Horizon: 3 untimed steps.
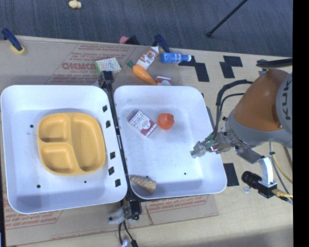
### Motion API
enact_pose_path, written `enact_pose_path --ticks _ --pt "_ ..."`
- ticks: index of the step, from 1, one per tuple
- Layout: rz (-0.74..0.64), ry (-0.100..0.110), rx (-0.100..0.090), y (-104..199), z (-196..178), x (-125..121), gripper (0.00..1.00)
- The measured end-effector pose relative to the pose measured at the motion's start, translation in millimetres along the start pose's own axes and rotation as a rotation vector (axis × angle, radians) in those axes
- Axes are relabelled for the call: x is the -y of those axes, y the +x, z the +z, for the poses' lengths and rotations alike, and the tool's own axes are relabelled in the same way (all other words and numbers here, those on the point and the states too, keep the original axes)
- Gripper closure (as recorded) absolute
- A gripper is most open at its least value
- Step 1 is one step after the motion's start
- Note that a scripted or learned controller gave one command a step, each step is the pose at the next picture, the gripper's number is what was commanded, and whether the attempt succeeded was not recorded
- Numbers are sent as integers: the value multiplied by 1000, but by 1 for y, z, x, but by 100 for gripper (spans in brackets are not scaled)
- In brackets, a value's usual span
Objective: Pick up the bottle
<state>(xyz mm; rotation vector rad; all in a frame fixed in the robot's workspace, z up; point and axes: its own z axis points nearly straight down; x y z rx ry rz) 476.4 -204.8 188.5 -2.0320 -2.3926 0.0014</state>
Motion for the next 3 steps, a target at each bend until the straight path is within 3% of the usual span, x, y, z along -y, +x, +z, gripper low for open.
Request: enact_pose_path --ticks 1,2,3 --pt "173 -1 1 8 -33 -2 100" --pt "34 1 -1 64 -4 -10 100" --pt "-242 2 -1 136 -3 -23 100"
